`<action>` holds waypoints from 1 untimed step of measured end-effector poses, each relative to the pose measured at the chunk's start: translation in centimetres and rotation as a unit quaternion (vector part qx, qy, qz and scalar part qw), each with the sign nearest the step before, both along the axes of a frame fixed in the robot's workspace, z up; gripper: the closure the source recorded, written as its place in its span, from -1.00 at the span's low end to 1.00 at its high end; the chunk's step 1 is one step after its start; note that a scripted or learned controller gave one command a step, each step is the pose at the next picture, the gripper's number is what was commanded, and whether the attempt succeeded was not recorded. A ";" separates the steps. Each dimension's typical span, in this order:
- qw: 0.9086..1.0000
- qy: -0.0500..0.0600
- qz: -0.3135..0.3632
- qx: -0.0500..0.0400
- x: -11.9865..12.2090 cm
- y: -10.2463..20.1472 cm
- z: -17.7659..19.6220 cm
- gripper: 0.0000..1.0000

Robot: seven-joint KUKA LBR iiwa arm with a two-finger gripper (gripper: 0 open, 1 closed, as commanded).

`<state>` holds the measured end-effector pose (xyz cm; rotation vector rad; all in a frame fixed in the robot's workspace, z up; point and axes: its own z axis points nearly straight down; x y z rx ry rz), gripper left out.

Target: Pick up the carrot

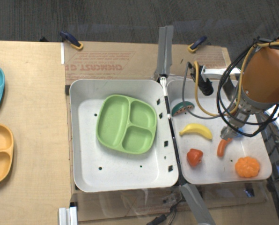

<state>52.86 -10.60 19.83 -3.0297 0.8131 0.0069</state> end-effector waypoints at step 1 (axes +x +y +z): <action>0.987 0.000 0.159 0.001 0.9 7.3 -0.8 1.00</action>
